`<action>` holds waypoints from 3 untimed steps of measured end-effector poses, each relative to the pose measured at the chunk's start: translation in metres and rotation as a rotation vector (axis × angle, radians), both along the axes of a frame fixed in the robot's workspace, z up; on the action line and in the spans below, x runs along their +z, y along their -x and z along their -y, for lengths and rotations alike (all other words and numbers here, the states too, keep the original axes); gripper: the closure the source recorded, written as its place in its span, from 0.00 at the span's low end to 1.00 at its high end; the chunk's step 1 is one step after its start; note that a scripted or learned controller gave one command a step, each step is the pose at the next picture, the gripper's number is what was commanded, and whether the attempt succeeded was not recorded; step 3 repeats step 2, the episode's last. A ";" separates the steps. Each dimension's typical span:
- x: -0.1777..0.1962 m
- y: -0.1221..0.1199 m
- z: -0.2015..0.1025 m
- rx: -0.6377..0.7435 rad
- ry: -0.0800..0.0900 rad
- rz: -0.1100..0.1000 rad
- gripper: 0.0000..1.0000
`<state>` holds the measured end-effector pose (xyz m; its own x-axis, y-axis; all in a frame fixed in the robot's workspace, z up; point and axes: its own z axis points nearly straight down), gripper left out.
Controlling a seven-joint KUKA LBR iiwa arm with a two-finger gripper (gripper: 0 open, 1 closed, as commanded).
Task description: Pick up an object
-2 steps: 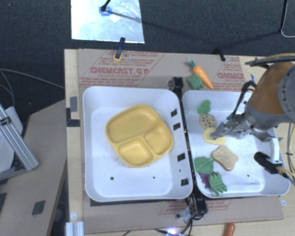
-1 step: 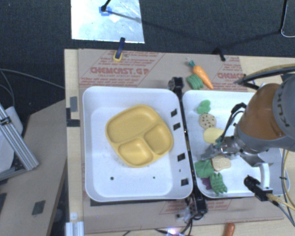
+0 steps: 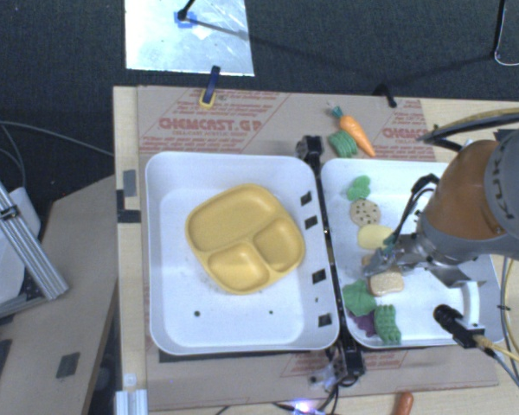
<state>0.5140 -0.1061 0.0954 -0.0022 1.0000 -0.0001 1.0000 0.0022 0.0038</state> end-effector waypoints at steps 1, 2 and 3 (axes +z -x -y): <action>0.095 -0.068 -0.052 0.010 0.000 0.011 1.00; 0.169 -0.069 -0.135 0.011 -0.004 0.006 1.00; 0.169 -0.069 -0.135 0.011 -0.004 0.006 1.00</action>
